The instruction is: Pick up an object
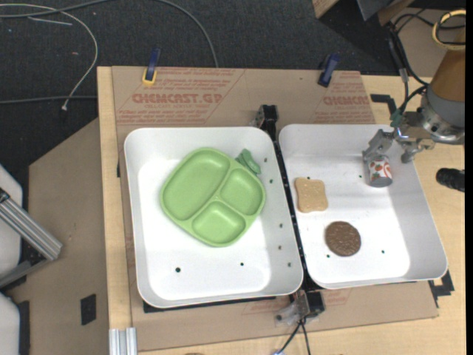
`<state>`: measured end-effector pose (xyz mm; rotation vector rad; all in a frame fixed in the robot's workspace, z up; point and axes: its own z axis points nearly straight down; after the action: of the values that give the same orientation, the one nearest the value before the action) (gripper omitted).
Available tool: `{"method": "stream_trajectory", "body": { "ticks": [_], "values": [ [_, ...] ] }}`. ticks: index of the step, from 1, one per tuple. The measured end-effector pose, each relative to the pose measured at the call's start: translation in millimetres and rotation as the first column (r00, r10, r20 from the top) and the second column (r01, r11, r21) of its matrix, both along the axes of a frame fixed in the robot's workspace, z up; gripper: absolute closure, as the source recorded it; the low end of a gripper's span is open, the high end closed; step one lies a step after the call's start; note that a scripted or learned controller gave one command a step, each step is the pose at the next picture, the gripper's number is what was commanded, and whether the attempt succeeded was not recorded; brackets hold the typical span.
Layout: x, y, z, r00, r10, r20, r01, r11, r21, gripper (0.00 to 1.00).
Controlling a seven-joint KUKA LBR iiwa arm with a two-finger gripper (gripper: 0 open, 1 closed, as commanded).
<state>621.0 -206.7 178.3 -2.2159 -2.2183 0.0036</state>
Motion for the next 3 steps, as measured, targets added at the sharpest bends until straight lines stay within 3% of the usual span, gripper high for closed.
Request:
{"method": "stream_trajectory", "body": {
  "ticks": [1, 2, 3],
  "values": [
    [6.5, 6.5, -48.5, 1.0, 0.0, 0.0, 0.0, 1.0, 0.0, 0.0],
    [8.6, 5.8, -33.0, 1.0, 0.001, 0.008, -0.001, 1.0, -0.002, 1.0],
    [1.9, 11.2, 20.4, 1.0, 0.001, 0.013, -0.001, 1.0, -0.005, 1.0]
  ]
}}
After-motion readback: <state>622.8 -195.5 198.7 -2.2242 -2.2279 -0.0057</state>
